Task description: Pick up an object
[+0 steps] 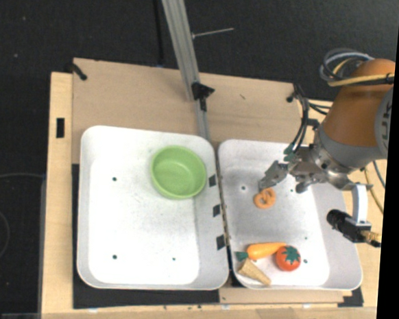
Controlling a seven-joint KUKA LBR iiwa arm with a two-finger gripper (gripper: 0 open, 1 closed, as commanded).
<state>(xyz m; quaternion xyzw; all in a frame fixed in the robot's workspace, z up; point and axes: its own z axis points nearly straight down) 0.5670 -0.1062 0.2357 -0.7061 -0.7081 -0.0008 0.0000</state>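
A small orange ring-shaped toy lies in the middle of the right bin. My gripper hangs just above and to the right of it, open, with nothing between its fingers; the left finger is close to the ring's upper edge. Near the right bin's front edge lie an orange carrot, a red tomato and a beige wedge. A green bowl sits upright in the back part of the left bin.
A slanted metal pole comes down from the top to the back of the seam between the bins. A black cable fitting sticks out over the right bin's right side. The grey and orange arm fills the upper right.
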